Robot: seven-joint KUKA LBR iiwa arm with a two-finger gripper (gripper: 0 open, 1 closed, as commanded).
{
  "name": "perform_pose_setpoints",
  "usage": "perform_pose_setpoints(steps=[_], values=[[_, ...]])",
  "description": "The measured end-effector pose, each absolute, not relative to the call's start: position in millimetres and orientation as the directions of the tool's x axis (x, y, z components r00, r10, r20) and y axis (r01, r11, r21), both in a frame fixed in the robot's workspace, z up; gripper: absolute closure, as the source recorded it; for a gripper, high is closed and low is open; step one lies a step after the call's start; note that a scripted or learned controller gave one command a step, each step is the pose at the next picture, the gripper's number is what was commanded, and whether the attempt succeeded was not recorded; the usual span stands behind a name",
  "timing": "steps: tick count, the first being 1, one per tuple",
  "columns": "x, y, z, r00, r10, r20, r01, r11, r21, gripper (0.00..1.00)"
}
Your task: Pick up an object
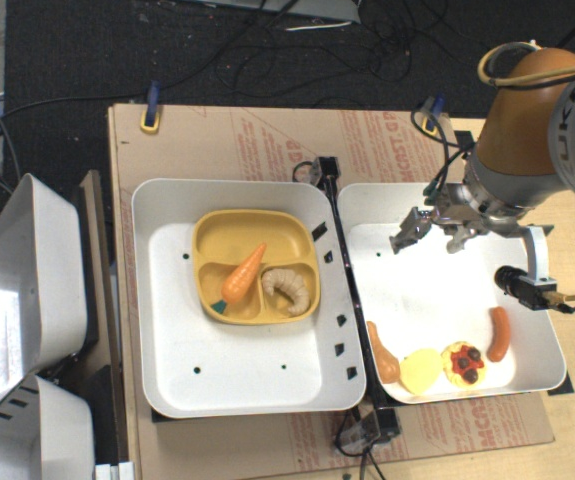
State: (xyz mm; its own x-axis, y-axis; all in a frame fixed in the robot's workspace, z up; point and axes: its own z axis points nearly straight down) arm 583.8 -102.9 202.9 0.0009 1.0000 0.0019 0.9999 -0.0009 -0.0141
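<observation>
Four small food pieces, among them a red sausage (pixel 499 334), lie along the right bin's (pixel 407 203) near edge while the gripper (pixel 434 231) hovers empty with jaws spread over its far half, so descending here would likely close on nothing.

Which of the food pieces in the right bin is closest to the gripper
The red sausage, lying by that bin's right wall, is closest to the gripper; the other pieces lie along the bin's near edge, further away.
</observation>
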Motion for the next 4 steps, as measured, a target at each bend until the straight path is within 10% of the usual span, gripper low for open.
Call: perform_pose_setpoints(steps=[4], values=[[585.8, -114, 91, 0.001, 1.000, 0.000, 1.000, -0.001, -0.003, 0.00]])
